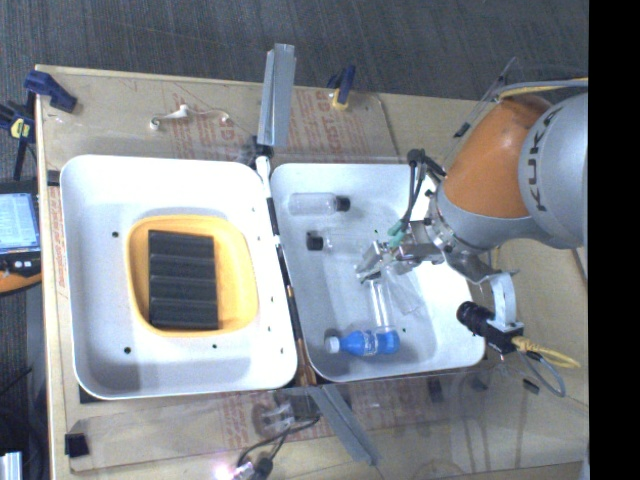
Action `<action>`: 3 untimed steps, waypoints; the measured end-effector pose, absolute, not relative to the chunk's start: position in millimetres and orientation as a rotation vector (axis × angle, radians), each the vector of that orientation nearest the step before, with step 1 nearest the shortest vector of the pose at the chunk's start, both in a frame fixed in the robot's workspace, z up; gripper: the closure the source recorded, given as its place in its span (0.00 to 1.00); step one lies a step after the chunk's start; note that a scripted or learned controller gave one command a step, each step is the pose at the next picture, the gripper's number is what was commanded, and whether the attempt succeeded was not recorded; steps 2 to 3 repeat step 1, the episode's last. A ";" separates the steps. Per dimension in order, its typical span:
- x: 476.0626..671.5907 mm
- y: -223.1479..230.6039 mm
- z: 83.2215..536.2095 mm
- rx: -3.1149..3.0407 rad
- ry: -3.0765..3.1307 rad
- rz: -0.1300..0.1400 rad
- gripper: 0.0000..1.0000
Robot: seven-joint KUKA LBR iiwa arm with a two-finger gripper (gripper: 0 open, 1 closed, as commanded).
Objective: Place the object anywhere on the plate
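Plate (236, 268), yellow under a black ridged block (184, 278), sits mid left bin (90, 198). We judge the picking step: the gripper (385, 258) hangs over the right bin (330, 183) above a clear bottle (379, 306); whether the jaws are spread we cannot tell. Next comes a lift across the bins' shared rim. A blue-capped bottle (365, 343) lies near the front edge.

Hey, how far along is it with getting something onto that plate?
Nothing looks delivered yet: the yellow plate in the left bin carries just a dark ridged block. The gripper is low in the right bin, by a clear bottle. Left: grasp, lift and carry over.
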State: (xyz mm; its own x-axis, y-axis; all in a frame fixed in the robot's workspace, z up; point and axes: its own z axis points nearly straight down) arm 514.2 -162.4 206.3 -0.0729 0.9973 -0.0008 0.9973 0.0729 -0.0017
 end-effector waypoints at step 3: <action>514.2 -162.3 206.3 -2.139 -2.301 0.003 0.00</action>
